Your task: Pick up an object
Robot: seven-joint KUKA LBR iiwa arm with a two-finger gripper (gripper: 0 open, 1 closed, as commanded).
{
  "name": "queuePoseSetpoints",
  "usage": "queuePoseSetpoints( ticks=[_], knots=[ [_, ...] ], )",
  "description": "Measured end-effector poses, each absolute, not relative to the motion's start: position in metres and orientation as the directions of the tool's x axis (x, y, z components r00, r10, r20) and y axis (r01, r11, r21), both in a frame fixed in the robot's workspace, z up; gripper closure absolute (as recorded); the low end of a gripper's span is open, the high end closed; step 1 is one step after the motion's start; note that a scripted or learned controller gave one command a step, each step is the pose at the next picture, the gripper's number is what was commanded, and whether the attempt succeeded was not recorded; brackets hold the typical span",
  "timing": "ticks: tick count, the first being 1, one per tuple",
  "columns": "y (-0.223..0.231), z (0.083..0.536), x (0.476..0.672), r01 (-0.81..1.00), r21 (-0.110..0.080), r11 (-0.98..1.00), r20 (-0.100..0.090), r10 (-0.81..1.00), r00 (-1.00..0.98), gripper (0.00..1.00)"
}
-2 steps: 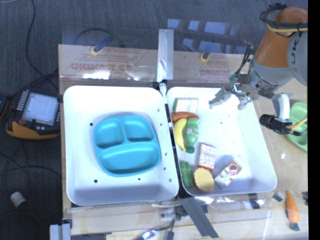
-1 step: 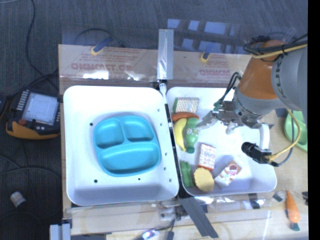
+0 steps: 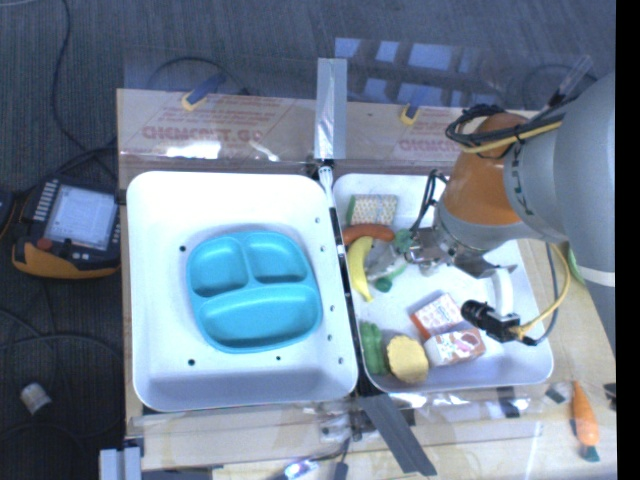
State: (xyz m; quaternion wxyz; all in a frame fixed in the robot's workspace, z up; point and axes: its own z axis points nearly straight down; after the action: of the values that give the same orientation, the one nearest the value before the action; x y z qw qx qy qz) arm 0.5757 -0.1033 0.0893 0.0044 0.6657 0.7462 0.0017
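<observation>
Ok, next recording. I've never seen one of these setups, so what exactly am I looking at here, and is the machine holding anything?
This is one picture from a camera fixed above a bench, looking down at a slant. The big grey shape with the orange band is a robot arm reaching in from the right. Its gripper is low inside the right bin, among the items, but it is too hidden to tell whether it holds anything.

The left bin holds a blue divided tray. The right bin holds toy groceries: a banana, a red item above it, a cracker-like square, a green piece, a yellow piece and two small cartons. To the far left, a handheld control pad lies on the floor.
</observation>
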Motion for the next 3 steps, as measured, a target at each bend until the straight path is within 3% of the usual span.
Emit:
queuePoseSetpoints(
  ticks=[1, 2, 3],
  knots=[
    [-0.092, 0.183, 0.58, 0.926, -0.002, 0.378, -0.001, 0.926, -0.378, 0.0],
    [-0.128, 0.089, 0.585, 0.899, 0.009, 0.439, -0.006, 0.899, -0.439, 0.0],
    [-0.127, 0.1, 0.586, 0.899, 0.014, 0.438, -0.005, 0.899, -0.438, 1.0]
  ],
)
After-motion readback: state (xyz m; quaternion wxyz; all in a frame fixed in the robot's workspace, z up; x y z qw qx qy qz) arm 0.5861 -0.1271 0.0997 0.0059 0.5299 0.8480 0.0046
